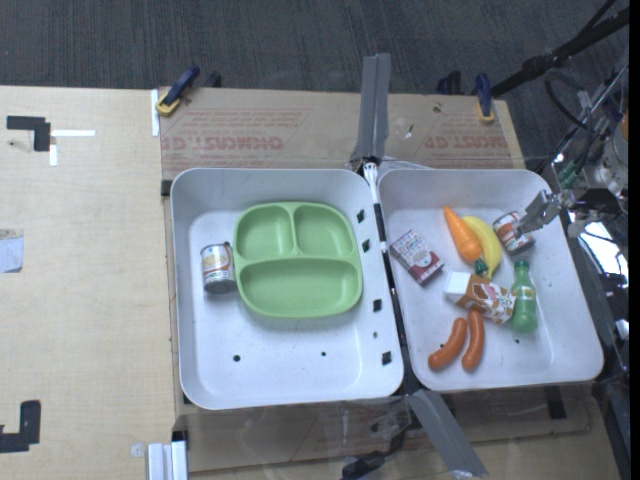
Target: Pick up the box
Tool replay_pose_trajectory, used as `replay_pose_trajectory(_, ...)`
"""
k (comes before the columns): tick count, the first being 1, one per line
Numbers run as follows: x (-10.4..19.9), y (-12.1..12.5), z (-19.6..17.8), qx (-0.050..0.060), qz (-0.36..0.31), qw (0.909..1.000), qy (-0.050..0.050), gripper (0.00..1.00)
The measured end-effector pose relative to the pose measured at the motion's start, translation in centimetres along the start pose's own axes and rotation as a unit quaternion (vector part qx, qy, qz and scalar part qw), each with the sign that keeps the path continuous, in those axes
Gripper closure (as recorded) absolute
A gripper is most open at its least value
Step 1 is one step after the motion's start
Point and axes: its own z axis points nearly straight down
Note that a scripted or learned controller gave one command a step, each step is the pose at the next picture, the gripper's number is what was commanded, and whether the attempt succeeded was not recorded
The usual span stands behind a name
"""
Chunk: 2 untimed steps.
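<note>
Two white bins: green plate (298, 260) left, box (416, 256) right.

Bins (190, 298): white | plate (298, 260): light green, 3 compts | box (416, 256): red w/ white panel | carrot (460, 235): orange | banana (483, 241): yellow | bottle (523, 298): green | sausages (460, 342): orange-red | can (216, 267): silver, tan label | worktop (80, 298): pale wood.

A dark grey carpet floor (300, 18) lies behind the light wooden desk (80, 298). Brown cardboard (260, 133) covers the desk, held by blue clamps (182, 86).
</note>
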Motion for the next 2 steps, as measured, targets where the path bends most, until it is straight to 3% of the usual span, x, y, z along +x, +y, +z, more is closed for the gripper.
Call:
replay_pose_trajectory(1,8.2,0.1,12.7,0.0,-0.065,0.9979,0.0,0.0)
replay_pose_trajectory(2,8.3,3.9,16.0,-0.005,-0.112,0.9937,-0.001,0.0)
